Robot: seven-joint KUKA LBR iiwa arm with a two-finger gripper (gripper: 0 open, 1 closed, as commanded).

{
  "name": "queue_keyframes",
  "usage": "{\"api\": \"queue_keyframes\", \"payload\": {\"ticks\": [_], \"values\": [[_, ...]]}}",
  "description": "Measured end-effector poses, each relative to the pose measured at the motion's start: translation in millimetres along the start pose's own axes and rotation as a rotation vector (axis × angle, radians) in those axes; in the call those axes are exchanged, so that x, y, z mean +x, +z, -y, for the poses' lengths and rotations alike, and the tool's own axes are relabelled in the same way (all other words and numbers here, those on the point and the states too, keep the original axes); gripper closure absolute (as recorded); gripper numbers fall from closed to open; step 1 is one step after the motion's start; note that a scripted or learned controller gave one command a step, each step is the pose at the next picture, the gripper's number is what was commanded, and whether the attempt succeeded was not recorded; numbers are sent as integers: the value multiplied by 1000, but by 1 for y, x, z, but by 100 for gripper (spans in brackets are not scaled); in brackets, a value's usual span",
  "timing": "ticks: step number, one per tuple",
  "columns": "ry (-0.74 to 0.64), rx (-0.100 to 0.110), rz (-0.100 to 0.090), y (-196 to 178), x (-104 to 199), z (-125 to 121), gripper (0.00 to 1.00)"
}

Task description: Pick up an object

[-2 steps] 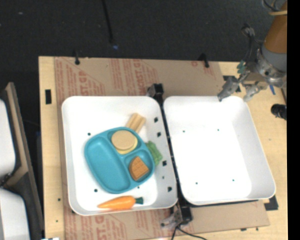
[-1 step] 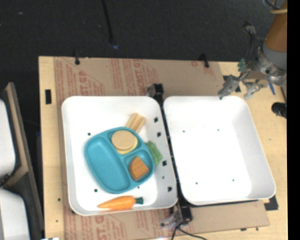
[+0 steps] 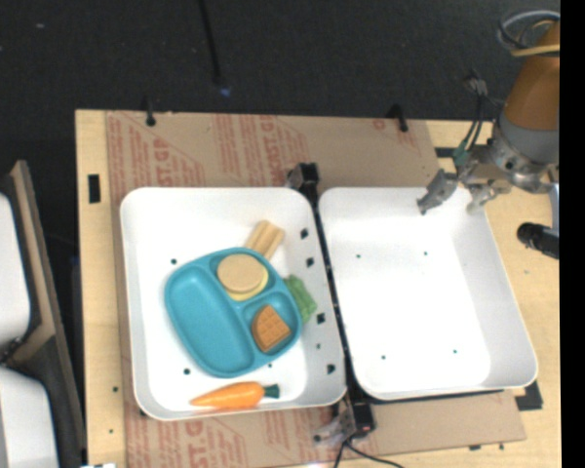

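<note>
Pincer [image 3: 458, 191] hovered open, empty, over right bin [image 3: 487, 359] far rim. Carrot [image 3: 236, 395] lay apart from tray [image 3: 200, 325]: easiest target, grip across middle.

- We see red printed lettering in bands on the cardboard sheet [image 3: 214, 149] lying under the left bin [image 3: 141, 261], but it is too small and faint for us to read.
- We find nothing else lettered.

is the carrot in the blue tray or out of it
Out. The carrot lies on the left bin floor, just below the blue tray.
</note>
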State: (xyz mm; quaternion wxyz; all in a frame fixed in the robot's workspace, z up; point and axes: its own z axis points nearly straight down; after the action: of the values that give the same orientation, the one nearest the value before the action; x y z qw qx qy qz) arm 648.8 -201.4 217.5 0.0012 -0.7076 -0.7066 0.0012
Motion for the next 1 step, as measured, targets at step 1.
{"api": "queue_keyframes", "payload": {"ticks": [1], "values": [[-1,1,-1,63,-1,0,0]]}}
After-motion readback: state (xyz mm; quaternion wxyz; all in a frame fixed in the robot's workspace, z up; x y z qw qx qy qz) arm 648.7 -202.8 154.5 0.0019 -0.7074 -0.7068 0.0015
